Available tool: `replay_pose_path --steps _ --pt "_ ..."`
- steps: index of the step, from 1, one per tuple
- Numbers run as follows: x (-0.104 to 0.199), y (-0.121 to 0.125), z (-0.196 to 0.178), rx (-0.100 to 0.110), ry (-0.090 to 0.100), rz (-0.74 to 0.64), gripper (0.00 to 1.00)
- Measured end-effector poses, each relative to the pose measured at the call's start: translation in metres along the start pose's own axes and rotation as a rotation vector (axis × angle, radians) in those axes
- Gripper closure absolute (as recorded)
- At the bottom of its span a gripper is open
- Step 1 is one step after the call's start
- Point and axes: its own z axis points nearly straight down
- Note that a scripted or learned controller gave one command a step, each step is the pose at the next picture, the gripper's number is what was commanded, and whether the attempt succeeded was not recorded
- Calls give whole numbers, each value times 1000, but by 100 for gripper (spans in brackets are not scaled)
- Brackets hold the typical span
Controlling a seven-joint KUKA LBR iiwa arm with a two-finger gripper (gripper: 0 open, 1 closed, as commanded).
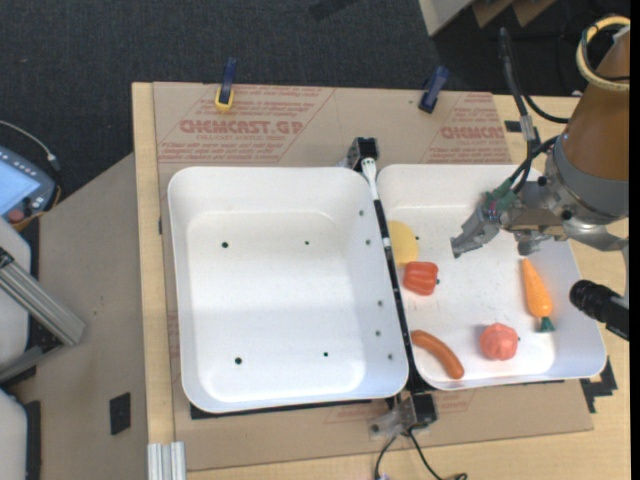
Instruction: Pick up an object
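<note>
Camera view: the arm (600,158) reaches over the right bin (500,368) with its gripper (470,240) hanging above bare white floor, nothing between its fingers.

From where I stand, the two fingers look slightly parted and point toward the divider between the bins, though the gap is small. In that right bin a yellow piece (402,240) lies against the left wall, with a red pepper (420,277) just beside it toward the front. A sausage (438,353) sits near the front left corner, a pink ball-shaped fruit (499,341) near the front edge, and a carrot (537,291) by the right wall. The left bin (200,368) lies alongside, touching the right one.
</note>
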Motion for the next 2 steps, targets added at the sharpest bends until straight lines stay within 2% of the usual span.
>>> replay_pose_path --steps 1,2 --pt "3 74 24 3 -3 6 0" --pt "2 71 12 2 -3 8 100"
